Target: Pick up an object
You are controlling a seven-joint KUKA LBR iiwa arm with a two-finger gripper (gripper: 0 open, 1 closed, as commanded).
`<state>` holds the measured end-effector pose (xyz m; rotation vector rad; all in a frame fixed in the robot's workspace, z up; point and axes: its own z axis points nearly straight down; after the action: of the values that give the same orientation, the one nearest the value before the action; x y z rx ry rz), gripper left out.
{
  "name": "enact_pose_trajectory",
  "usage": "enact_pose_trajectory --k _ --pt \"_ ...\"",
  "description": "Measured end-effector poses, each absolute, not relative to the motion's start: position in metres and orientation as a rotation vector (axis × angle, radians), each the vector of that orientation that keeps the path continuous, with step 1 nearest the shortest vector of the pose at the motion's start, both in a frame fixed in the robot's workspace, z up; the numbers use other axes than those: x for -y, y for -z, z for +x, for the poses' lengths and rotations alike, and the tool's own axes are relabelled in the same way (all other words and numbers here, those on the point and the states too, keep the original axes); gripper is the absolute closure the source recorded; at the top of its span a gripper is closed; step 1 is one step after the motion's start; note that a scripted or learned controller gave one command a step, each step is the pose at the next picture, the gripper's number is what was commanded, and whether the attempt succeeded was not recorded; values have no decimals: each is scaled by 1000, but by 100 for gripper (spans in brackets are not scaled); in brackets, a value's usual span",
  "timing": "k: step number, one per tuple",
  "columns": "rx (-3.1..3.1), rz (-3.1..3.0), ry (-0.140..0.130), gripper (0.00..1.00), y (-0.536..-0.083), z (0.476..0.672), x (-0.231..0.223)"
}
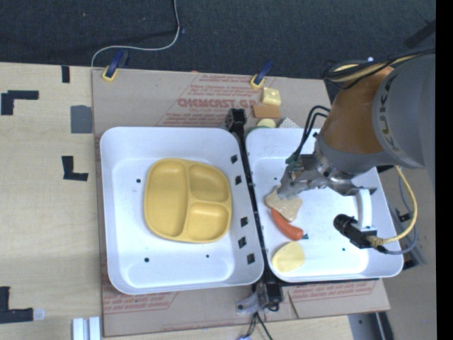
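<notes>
In the right bin (pixel 354 261), three small items lie near its left wall. A beige wedge-shaped piece (pixel 285 207) is uppermost, an orange-red stick (pixel 289 227) lies just below it, and a pale yellow round piece (pixel 289 258) sits nearest the front. My gripper (pixel 293 183) reaches down from the grey and orange arm on the right. It sits right at the upper edge of the beige piece, whose top the gripper body hides.
The left bin (pixel 120 161) holds a yellow divided plate (pixel 187 200). A black divider (pixel 244 190) runs between the bins. Behind the right bin sit a tan block (pixel 267 103) and a pale green item (pixel 265 124). A black cable fitting (pixel 352 229) hangs over the right bin.
</notes>
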<state>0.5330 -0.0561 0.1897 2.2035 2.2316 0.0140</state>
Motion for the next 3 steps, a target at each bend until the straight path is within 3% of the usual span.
enact_pose_trajectory --k 1,2,3 --pt "-2224 2221 2 0 -184 529 62" --pt "-2216 2228 -1 0 -82 513 126" --pt "-2219 2220 -2 100 -96 515 124"
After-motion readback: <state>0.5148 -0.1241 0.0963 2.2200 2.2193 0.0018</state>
